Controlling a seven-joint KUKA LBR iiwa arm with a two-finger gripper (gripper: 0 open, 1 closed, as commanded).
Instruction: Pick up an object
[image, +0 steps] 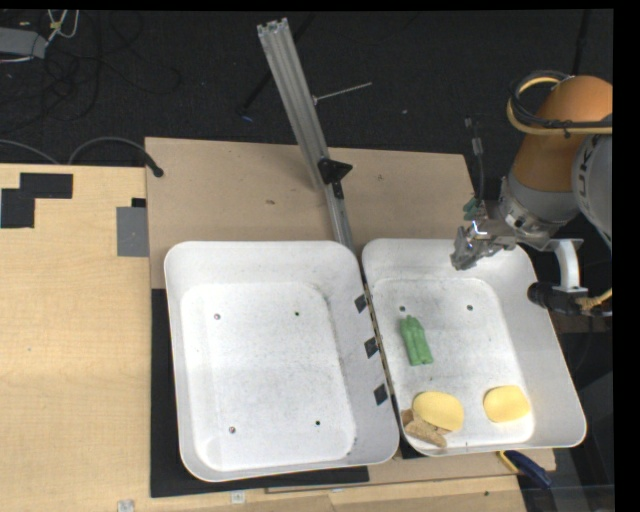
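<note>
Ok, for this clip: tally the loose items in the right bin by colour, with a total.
Yellow: 2, one beside the tan piece, one nearer the right wall
Green: 1
Tan: 1
Total: 4

No text, label, brand, number or sign can be read on anything here.

**Count of things on the bench**

There were two white bins, the left bin (262, 360) and the right bin (470, 345). In the right bin lay four objects: one green block (416, 340), two yellow rounded pieces, one (438, 410) near the front rim and one (507, 403) to its right, and one small tan piece (427, 432). One arm with one gripper (468, 247) stood over the right bin's far edge.
</note>
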